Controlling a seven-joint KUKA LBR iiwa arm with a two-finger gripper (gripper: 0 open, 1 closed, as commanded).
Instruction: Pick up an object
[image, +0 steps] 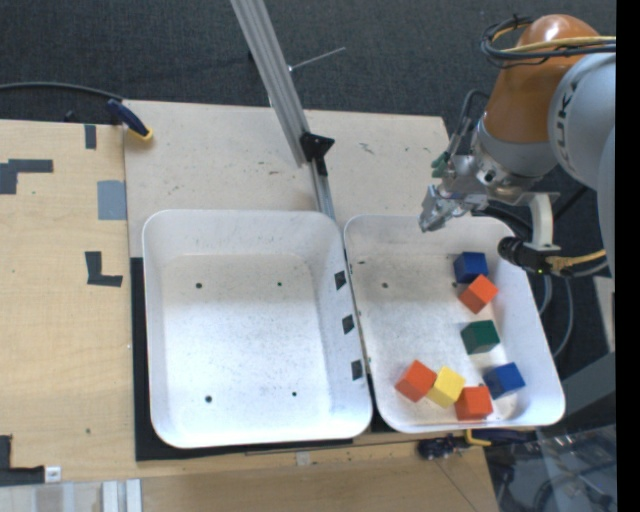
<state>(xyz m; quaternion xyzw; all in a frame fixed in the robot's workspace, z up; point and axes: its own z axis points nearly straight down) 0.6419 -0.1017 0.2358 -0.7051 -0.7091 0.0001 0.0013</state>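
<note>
Nearest to the camera, in the right bin (372, 300), three cubes sit in a row by its front rim: an orange cube (415, 381), a yellow cube (447, 386) touching it, and a red-orange cube (473, 402) touching the yellow one. Just beside them, toward the bin's right wall, lies a blue cube (505, 379). Further back there is a green cube (480, 336), then a second orange cube (479, 292) tilted on a corner, and behind it a dark blue cube (470, 266), close to it. The pincer (437, 217) hangs over the back rim of the right bin, apart from all cubes; I cannot tell if it is apart or together. On the grey arm (590, 90) some dark letters show, too cut off to read. The left bin (165, 300) stands beside the right bin, on the bench (60, 300).
</note>
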